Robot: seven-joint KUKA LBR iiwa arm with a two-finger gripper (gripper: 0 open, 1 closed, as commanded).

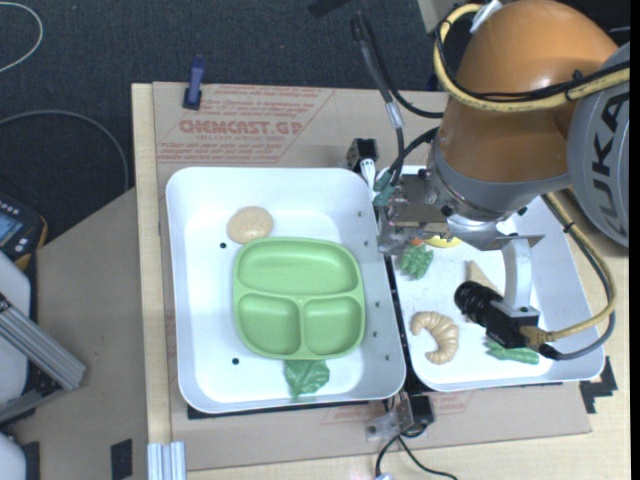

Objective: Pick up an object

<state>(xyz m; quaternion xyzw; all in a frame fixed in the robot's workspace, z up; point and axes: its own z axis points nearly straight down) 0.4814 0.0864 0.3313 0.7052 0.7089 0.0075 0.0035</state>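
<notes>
My gripper [405,226] hangs over the left edge of the right bin [560,268], under the arm's grey wrist and orange band. A small green broccoli-like piece [414,261] lies just below it. Closer to the front lies a tan croissant [437,334]. A green leafy piece [513,353] rests at the bin's front right, and a beige wedge [480,269] sits mid-bin. A bit of yellow [440,238] peeks out beneath the wrist. The arm covers most of the right bin's back half.
The left bin [190,268] holds a green divided plate [298,298], a beige bun [249,224] at its back left and a green leaf [306,376] at the front. A black cable fitting [482,305] hangs over the right bin.
</notes>
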